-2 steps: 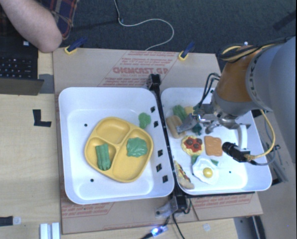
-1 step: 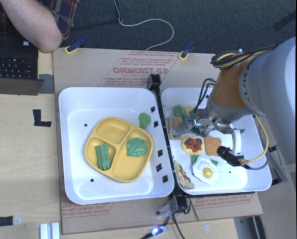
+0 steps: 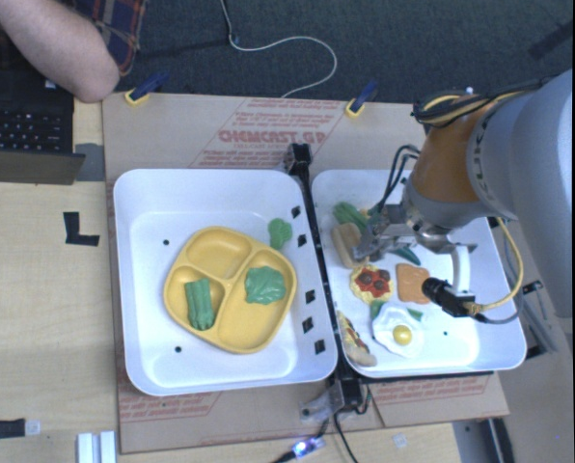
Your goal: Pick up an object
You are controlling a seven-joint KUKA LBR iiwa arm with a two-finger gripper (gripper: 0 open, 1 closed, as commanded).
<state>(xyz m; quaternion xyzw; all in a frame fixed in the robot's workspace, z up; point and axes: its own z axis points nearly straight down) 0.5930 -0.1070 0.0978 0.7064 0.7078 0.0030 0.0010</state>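
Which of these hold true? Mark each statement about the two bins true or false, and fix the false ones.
1. The yellow plate lies in the left bin. True.
2. The fried egg sits on the yellow plate. False: it lies in the right bin.
3. The gripper hangs over the right bin. True.
4. The pizza slice lies in the left bin. False: it is in the right bin, above the fried egg.
5. Two green pieces rest on the yellow plate. True.
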